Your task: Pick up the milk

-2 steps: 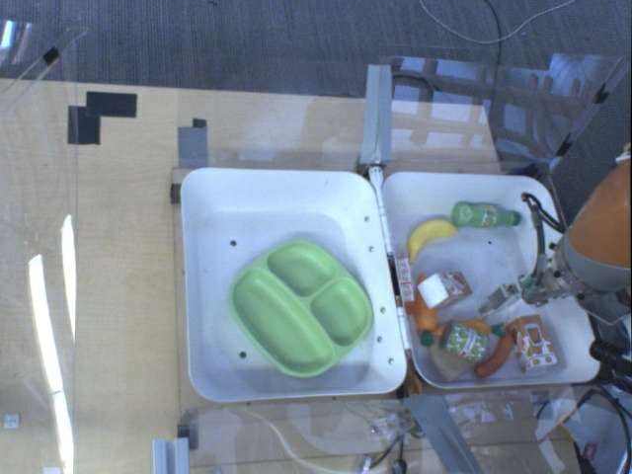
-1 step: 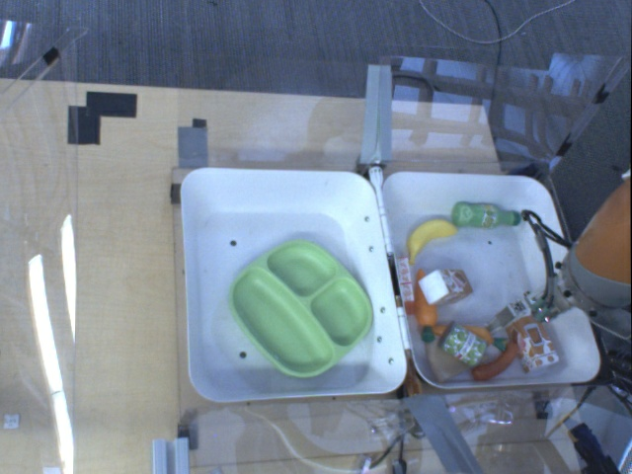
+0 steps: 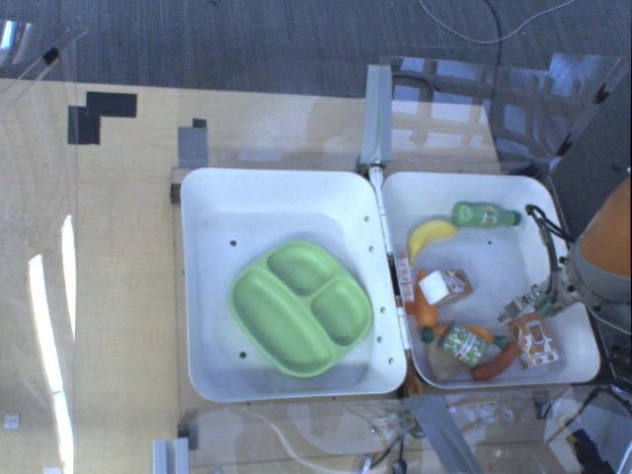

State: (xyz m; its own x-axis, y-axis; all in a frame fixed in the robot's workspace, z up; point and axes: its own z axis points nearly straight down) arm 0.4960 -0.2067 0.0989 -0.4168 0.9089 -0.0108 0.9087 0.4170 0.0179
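Milk [image 3: 442, 286] lies ungrasped at the right bin's [image 3: 513, 191] centre-left. The end effector [image 3: 533, 302] hovers at its 3 o'clock; its opening can't be told. Approach, grasp and lift remain.

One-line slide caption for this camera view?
Gripper low in the right bin beside toy groceries; green plate in the left bin.

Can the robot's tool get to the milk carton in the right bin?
Probably yes. The milk carton lies in the middle of the right bin with its top uncovered. The tool sits just to its right with bare floor between them. A carrot crowds its lower left side.
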